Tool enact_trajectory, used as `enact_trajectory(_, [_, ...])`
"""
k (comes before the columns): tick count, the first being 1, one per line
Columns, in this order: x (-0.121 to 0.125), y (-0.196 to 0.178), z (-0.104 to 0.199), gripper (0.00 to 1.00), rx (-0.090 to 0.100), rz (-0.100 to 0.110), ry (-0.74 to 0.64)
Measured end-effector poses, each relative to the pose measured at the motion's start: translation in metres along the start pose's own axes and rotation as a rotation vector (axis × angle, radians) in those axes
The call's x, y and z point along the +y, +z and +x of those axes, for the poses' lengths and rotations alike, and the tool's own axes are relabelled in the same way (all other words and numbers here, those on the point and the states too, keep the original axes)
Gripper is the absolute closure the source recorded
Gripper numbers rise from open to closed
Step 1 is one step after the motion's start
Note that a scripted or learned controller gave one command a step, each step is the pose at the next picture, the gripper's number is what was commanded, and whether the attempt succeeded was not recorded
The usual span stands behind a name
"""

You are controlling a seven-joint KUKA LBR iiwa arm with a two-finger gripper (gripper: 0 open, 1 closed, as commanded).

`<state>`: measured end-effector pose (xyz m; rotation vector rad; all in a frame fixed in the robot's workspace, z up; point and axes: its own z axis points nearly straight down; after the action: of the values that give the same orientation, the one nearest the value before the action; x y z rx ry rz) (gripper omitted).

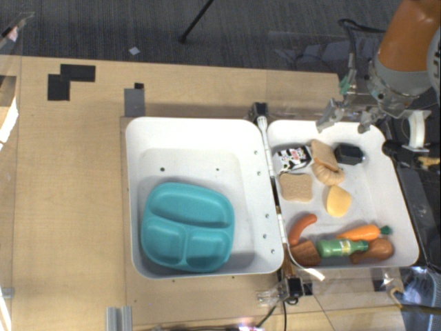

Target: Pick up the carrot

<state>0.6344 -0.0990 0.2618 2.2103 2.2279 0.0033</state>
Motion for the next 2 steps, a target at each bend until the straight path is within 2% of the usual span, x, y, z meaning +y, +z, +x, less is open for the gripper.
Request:
enact_trajectory(1, [-0.067, 0.093, -0.083, 0.0, -0.003, 0.005, -0.189])
enact_trajectory(2, [-0.135, 0.173, -0.068, 0.0, 0.001, -0.004, 0.043])
